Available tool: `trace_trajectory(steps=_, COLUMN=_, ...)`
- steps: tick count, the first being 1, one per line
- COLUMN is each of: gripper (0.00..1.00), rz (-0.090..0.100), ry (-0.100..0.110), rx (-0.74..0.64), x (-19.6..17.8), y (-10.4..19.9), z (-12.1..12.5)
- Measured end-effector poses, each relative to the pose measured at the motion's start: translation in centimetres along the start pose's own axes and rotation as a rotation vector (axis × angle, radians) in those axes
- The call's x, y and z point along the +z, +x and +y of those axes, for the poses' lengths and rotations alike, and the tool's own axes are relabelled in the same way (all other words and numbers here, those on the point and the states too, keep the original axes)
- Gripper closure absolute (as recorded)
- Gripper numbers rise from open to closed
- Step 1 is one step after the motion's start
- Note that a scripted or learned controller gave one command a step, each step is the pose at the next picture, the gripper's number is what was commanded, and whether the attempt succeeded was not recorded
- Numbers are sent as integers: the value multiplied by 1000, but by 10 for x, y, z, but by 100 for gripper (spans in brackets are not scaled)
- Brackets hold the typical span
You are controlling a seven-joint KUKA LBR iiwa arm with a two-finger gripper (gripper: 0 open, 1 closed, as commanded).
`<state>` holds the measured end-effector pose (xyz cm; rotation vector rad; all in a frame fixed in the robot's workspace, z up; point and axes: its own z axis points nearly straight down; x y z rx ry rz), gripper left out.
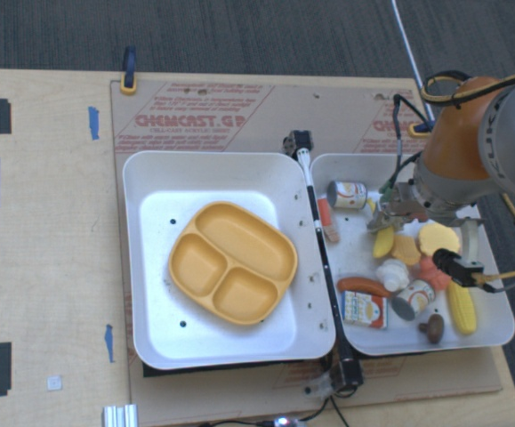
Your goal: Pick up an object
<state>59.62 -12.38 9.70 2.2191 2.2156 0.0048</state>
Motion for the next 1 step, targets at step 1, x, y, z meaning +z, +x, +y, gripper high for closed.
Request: trace_trajectory(steps=1, gripper=100, rz=4, ry=9, rx=-2, x=-88, y=48, z=-89)
